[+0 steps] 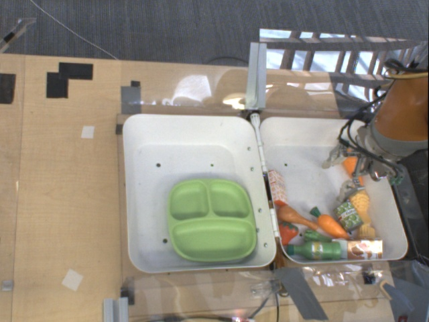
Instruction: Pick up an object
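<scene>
While the bench is read from left to right, these lines take each thing in turn.

Left bin [144, 146]: it holds a green divided plate [211, 219], lying flat toward the near side; nothing else shows in it.

Divider: the two bins touch along their shared rim, near the middle of the view.

Right bin [301, 146]: its far half is bare white; the toys are crowded along the near wall and the right side.

Near-wall cluster: a packet [276, 186] leans on the left wall, a carrot [298, 215] and a second carrot [330, 225] lie just beside it, a green bottle [315, 250] and a brown-and-white tube [364, 249] lie along the near wall.

Right-side cluster: a corn cob [361, 204] and a green-labelled piece [348, 215] lie touching, just below the tool.

Gripper [353, 168]: low over the right side of that bin, with an orange item [349, 164] at its tips (whether that item is pinched or merely lying beside them cannot be told, nor how the tool is set).

Progress: judged from this, the approach is made, but a secure grasp is unconfirmed and the lift remains to be done.
</scene>
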### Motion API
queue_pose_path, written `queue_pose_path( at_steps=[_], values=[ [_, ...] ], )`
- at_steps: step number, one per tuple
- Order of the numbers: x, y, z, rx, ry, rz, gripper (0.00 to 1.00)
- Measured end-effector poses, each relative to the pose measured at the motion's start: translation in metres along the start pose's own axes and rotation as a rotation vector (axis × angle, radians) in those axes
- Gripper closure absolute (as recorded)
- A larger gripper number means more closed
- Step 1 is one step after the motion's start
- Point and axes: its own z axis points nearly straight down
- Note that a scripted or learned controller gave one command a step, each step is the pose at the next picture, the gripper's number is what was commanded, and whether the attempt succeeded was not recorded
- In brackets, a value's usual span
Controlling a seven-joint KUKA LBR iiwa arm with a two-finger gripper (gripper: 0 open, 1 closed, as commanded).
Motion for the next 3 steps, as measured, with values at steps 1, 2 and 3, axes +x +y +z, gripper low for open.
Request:
queue_pose_path(
  at_steps=[1, 2, 3],
  values=[
    [-0.006, 0.001, -0.017, 0.005, -0.016, -0.006, 1.0],
    [-0.079, 0.036, -0.142, 0.002, -0.014, 0.026, 1.0],
    [-0.076, 0.034, -0.136, -0.001, -0.002, 0.03, 0.0]
  ],
)
